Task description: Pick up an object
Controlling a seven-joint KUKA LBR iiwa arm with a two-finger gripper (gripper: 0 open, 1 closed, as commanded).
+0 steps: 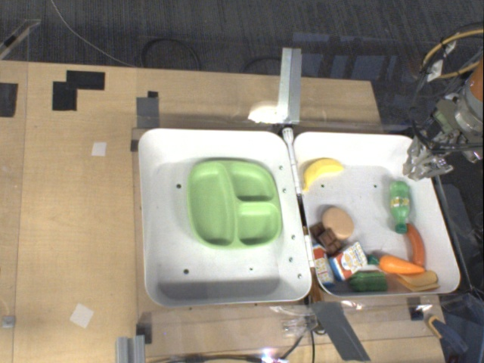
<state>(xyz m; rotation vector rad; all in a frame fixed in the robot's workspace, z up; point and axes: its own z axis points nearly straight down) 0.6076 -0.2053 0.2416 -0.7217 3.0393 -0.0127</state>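
Tool (425, 165) poised above my right bin's (363, 144) far rim — finger state indiscernible — nothing held; approach step, next descending onto the green bottle (399, 205).

A light wooden bench (68, 225) seen from above, set on dark grey carpet (189, 13). Black rectangular patches (76, 88) sit on its upper left, and two small pale squares (99, 149) lie further down that side. A thin light cable (83, 32) curves across the carpet — running off the top edge. An upright metal post (290, 85) stands at the bench's far edge, between the two bins. Yellow and black cables (446, 55) bunch at the upper right corner.
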